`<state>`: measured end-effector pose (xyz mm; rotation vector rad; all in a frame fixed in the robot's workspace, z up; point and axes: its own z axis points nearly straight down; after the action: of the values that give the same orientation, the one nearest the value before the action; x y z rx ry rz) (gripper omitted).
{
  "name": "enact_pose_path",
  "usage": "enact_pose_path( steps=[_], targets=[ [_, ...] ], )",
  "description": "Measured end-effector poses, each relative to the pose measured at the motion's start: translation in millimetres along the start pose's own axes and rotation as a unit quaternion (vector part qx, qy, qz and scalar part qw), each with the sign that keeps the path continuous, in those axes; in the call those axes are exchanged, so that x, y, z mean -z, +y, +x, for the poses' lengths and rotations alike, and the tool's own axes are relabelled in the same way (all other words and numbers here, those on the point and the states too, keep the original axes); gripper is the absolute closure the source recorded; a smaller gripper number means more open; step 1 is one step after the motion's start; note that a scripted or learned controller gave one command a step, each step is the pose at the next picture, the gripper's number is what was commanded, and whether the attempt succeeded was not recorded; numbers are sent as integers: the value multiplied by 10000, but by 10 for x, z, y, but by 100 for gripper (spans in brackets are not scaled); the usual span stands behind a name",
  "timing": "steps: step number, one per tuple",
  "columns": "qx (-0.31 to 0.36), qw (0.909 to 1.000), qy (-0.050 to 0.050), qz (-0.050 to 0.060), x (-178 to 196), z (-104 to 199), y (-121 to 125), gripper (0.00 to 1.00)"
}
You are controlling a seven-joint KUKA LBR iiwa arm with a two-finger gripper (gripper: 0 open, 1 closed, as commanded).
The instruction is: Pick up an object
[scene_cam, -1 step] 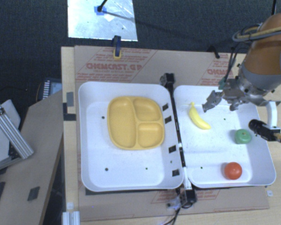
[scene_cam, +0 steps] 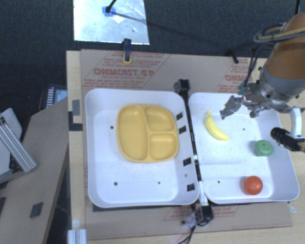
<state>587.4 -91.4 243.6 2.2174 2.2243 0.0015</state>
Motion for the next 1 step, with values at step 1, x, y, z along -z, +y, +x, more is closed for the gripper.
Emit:
enact_pose_path(
  steps=[1],
  targets=[
    [-13,10000,2,24,-624,-14,-36,0]
  ],
)
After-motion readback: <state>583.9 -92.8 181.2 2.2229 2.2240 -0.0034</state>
